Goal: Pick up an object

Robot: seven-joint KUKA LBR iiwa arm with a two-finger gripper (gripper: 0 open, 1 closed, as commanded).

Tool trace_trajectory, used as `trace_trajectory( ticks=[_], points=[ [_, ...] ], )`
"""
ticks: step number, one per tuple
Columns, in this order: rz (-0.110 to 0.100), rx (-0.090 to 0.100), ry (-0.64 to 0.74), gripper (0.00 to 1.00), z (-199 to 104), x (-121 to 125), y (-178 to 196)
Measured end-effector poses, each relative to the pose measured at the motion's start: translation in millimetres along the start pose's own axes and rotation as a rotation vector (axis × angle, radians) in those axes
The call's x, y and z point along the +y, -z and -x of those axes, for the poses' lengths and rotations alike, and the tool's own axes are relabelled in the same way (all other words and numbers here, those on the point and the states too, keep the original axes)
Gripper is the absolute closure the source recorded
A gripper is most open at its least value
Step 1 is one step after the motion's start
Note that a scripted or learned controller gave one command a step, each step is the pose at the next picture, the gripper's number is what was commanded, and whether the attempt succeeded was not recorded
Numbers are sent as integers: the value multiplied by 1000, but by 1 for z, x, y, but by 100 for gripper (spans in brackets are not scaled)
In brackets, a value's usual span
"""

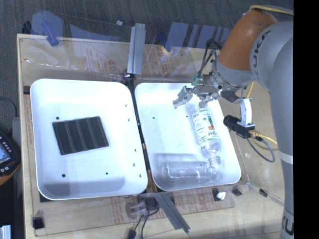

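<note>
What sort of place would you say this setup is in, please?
Most likely a robotics lab's grasping test bench: a grey arm with a gripper reaches over two white bins, one holding clear plastic bottles, the other a dark ribbed pad.

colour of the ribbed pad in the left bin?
Dark grey ribbed pad, almost black; camera view.

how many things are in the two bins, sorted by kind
clear plastic bottles: 2, the labelled bottle and the clear bottle lying on its side, both in the right bin
dark ribbed mat: 1, the ribbed mat in the left bin
total: 3
</note>
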State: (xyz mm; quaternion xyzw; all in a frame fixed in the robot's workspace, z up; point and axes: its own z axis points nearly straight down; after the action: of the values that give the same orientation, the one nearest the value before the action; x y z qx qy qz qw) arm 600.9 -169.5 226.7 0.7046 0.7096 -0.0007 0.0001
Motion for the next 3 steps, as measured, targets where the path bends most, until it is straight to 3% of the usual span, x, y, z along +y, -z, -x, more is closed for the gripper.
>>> trace_trajectory(
  ticks=[1,2,3],
  points=[
    [-4,1,-31,0,41,0,-38],
    [-4,2,-25,0,38,-18,-34],
    [-4,1,-25,0,38,-18,-34]
  ],
)
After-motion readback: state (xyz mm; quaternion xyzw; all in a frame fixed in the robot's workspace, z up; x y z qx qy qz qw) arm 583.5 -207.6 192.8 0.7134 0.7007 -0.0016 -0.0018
